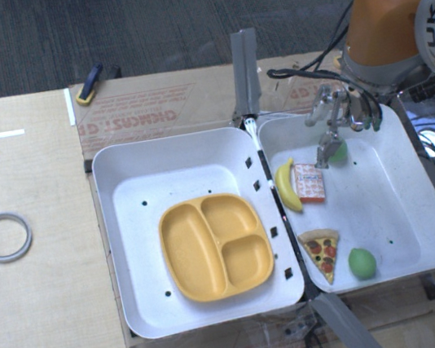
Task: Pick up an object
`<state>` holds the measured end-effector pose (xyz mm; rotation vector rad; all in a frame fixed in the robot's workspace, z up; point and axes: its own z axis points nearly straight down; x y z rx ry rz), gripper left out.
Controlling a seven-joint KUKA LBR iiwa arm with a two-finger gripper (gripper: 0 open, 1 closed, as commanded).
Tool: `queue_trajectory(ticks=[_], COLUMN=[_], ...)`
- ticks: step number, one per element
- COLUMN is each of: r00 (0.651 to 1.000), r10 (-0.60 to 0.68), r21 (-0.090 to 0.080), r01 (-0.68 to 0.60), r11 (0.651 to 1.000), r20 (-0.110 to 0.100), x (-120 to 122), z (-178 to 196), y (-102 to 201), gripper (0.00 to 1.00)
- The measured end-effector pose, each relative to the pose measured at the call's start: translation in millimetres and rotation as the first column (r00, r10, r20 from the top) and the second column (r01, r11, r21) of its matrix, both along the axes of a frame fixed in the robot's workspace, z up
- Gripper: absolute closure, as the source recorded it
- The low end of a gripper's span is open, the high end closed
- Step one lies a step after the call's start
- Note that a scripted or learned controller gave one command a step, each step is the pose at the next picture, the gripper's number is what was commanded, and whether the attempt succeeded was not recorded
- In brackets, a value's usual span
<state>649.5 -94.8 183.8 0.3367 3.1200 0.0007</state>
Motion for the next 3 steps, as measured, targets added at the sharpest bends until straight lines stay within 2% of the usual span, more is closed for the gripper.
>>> queue_trajectory(ticks=[1,2,3], r00=[0.98,0.996,0.999], r10=[-0.197,-0.086,0.049], r21=[0.0,-0.001,0.0], r01=[0.197,0.086,-0.049], r11=[0.98,0.996,0.999], r20=[0.002,0.0,0.0], x=[-15,2,-1], z=[49,10,4], y=[-20,-37,-10], gripper=[0.0,0.0,0.0])
